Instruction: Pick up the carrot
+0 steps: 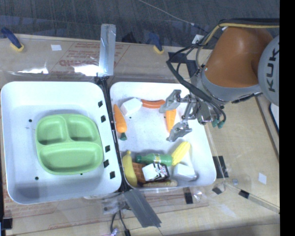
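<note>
The tool (177,113) hangs over the right bin (202,140), its two fingers spread apart with a carrot (171,119) standing between them, seemingly touched at both ends though the contact is hard to judge. A second carrot (120,121) lies along that bin's left wall. A sausage (152,103) sits near the back, corn (180,152) and a banana (130,169) at the front. The left bin (10,132) holds a green tray (68,142).

Single fixed camera above bench (49,53), looking down at slant on both bins (10,132), arm (236,58) entering from right.
</note>
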{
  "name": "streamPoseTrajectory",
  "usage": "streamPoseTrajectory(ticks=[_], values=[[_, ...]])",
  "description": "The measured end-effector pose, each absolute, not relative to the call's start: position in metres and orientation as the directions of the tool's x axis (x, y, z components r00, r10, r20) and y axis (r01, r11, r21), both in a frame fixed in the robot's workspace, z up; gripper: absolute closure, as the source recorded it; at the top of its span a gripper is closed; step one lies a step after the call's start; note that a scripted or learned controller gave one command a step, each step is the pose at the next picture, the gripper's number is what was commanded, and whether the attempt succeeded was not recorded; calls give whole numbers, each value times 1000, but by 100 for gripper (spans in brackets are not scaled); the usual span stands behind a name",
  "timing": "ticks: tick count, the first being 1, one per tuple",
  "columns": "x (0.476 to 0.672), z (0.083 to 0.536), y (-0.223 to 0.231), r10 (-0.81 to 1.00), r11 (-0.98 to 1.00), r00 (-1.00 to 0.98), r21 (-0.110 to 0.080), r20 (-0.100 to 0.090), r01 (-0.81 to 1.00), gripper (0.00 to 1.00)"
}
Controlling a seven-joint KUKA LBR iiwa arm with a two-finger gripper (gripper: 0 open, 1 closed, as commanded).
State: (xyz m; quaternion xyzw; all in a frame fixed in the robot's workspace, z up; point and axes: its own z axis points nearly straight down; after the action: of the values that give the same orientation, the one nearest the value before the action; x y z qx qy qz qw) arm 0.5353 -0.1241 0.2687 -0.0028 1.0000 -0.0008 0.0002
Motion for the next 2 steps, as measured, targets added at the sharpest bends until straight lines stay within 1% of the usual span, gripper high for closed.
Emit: streamPoseTrajectory(ticks=[1, 2], values=[[580, 179, -157, 93, 996, -996, 1, 9, 93, 0], [606, 90, -151, 247, 969, -969, 1, 5, 247, 0]])
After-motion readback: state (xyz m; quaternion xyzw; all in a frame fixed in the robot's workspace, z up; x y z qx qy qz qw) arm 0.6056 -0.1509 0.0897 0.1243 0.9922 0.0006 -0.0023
